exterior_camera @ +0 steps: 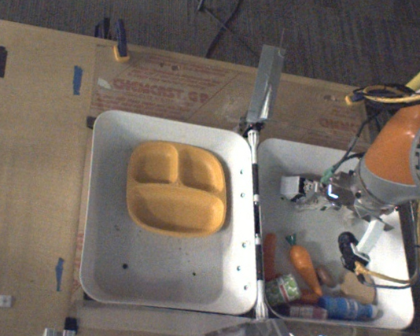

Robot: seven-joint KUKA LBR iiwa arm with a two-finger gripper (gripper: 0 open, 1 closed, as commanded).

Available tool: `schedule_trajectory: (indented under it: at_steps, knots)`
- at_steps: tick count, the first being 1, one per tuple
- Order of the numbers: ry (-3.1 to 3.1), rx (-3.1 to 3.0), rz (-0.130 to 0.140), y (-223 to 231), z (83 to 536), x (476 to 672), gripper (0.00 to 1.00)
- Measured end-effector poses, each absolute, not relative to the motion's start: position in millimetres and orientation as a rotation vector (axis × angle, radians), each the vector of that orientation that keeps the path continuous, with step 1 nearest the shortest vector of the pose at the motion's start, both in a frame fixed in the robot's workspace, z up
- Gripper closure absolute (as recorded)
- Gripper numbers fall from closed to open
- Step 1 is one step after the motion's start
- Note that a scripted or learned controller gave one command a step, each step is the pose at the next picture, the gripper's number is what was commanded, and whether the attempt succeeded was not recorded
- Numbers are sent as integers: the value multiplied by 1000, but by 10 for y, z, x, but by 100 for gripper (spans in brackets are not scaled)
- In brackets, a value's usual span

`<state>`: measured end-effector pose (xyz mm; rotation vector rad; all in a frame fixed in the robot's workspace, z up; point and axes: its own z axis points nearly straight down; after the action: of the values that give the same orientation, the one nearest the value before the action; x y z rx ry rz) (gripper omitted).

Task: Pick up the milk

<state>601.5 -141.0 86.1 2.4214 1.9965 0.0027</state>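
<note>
Blue bottle (347, 308) and carrot (305, 264) at lower right of right bin (276, 157), gripper (302, 191) above them at the bin's upper left, jaw state unclear, orange divided tray (178, 188) in left bin (103, 185).

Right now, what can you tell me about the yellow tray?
The tray is yellow-orange and looks like plastic, with rounded corners. Raised ridges split it into three compartments: two small ones at the far side and one wide one nearer the camera. It lies flat in the left bin, toward the bin's far half, and only the bin floor touches it.
</note>
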Motion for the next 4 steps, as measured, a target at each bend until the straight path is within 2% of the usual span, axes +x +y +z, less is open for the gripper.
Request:
schedule_trajectory:
  at_steps: [1, 2, 3, 4]
  knots:
    - [1996, 2421, 8, -1400, 962, 6031, 100]
    - [1995, 2422, 8, -1400, 961, 6031, 0]
    - [1995, 2422, 8, -1400, 961, 6031, 0]
    - [1793, 2660, -99, -1452, 800, 6467, 0]
